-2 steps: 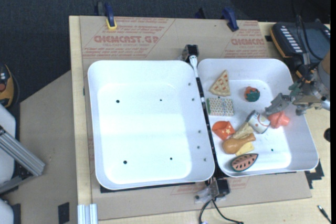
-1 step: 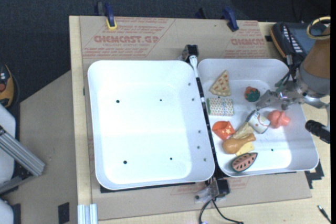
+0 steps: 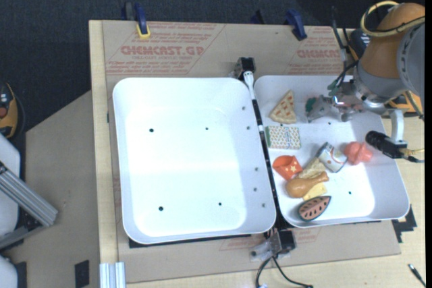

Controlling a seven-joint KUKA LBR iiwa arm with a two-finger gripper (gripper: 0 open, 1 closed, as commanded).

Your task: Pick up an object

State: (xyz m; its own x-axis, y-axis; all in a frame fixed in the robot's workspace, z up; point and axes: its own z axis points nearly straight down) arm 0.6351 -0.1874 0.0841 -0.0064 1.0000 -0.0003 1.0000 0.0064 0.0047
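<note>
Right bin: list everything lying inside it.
The right bin holds a pizza slice, patterned square, orange piece, drumstick, watermelon slice, small can and pink toy. The arm covers its upper right corner.

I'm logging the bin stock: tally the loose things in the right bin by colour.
Tan or yellow: 2, pizza slice, drumstick
Orange or pink: 2, orange piece, pink piece
Patterned white: 1, wafer
White and grey: 1, small can
Dark red: 1, oval slice
Total: 7

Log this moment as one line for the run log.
arm: over right bin's far corner | hand: low, beside pizza slice toy | held: nothing seen | toys: all in right bin | task: not done
</note>
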